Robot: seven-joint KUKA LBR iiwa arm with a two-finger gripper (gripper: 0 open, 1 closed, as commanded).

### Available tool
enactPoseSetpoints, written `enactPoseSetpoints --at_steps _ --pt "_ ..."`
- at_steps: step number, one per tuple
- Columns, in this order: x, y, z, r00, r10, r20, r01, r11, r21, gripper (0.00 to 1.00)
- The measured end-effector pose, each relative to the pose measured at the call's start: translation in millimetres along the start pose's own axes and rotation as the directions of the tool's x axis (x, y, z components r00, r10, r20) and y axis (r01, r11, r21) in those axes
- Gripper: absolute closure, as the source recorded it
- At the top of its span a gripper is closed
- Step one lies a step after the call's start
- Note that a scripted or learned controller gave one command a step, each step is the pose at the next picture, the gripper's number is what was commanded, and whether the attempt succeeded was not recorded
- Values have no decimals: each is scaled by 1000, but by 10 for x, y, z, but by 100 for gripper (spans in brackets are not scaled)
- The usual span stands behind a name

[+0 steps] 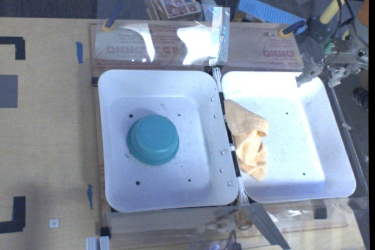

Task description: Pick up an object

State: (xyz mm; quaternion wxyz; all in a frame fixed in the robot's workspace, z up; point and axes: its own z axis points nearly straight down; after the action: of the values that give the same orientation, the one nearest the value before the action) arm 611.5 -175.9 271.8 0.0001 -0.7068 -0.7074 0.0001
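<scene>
Teal bowl [153, 139] sits upside down in the left bin [117, 91], roughly centre of the floor, a bit toward the left wall. Not touching any wall. Small dark specks scattered on the bin floor around it.

Yellow cloth [249, 139] is the other candidate: crumpled in the right bin [328, 143], pressed against that bin's left wall, right next to the divider where the two bins meet. It runs from about mid-bin down toward the near corner. Bowl and cloth are well apart, one per bin.

Hand [328, 67] is at the far right corner of the right bin, over the rim area, well apart from the cloth and further still from the bowl. Nothing visible between its fingers. Too small and cluttered there to say if it is wide or narrow: can't tell.

Both bins sit side by side on the tabletop [47, 126], light wood with black corner marks and bits of blue tape on the left. Clear plastic panel [152, 44] with glare stands behind the bins.
</scene>
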Motion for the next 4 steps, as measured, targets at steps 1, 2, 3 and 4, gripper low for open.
enactPoseSetpoints --at_steps 1,2,3,4 --pt "0 0 0 1000 0 0 0 1000 0 0" --pt "686 -153 1505 967 -254 0 254 967 -1 0" --pt "646 -913 1829 964 -267 3 267 964 -9 0" --pt "671 -96 1828 922 -387 5 387 922 -10 0"
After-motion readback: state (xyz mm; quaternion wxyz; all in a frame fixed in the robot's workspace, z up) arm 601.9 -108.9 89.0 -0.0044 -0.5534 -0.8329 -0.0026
